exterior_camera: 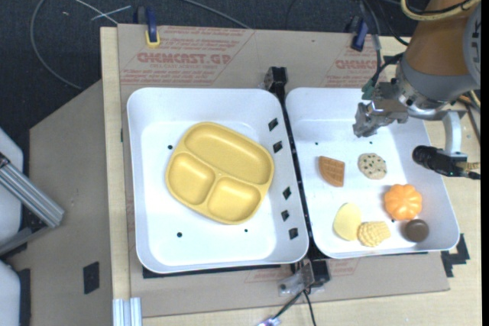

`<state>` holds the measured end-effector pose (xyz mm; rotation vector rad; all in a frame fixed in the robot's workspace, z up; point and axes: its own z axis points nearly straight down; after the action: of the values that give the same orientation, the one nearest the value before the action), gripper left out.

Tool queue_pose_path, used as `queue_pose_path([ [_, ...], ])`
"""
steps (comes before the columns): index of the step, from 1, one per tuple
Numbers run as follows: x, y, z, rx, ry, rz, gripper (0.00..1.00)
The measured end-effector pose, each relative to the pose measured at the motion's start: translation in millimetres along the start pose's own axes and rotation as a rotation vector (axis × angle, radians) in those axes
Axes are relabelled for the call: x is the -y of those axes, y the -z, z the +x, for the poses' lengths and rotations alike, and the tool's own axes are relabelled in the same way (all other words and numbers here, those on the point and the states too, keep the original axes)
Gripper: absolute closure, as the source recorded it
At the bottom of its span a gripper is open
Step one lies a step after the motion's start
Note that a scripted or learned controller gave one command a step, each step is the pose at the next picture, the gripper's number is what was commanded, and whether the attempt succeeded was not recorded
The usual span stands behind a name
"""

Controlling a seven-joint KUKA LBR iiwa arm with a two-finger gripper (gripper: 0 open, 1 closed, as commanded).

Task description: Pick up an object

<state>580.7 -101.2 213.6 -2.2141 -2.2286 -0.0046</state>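
End effector (369, 121) — over the right bin (306, 164), grip width indiscernible, apparently empty — risk: descending beside the cookie (372, 165) and cracker (331, 170), grasping nothing.

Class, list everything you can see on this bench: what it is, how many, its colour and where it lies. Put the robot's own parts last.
Bins: 2, white, side by side on the bench.
Divided plate: 1, yellow, in the left bin.
Wedge: 1, orange-brown, right bin.
Cookie: 1, pale with dark spots, right bin.
Pumpkin: 1, orange, right bin.
Pale piece: 1, light yellow, right bin's front.
Corn: 1, yellow, beside the pale piece.
Round piece: 1, dark brown, front right corner.
Clamps: 2, blue, on the board's far edge.
Gripper: 1, grey, over the right bin's back.
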Motion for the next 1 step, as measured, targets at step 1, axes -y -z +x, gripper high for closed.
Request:
queue_pose_path([
  [1,6.9,-5.9,58.3,-0.001,-0.001,0.005,1.0],
])
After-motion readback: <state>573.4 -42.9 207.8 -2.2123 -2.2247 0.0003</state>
